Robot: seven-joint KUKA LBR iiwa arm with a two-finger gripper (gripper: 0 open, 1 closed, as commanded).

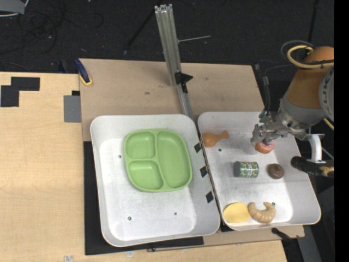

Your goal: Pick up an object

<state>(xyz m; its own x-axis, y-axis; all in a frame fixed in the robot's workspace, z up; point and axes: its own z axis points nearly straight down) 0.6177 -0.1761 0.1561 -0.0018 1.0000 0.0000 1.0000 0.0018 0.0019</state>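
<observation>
1. Left of centre, one white bin carries one green divided plate.
2. The right bin carries six small things: an orange piece, a green can, a yellow disc, a tan curled toy, a brown lump, a pink object.
3. At upper right, the end effector sits right over the pink object; whether it is apart or clamped, I cannot tell.
4. Nothing looks lifted yet; the grasp and raise remain, I judge.

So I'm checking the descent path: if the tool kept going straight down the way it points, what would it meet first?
Most likely the small pink object right under the tool in the right bin. How much gap remains between them is unclear from this slanted view.
</observation>
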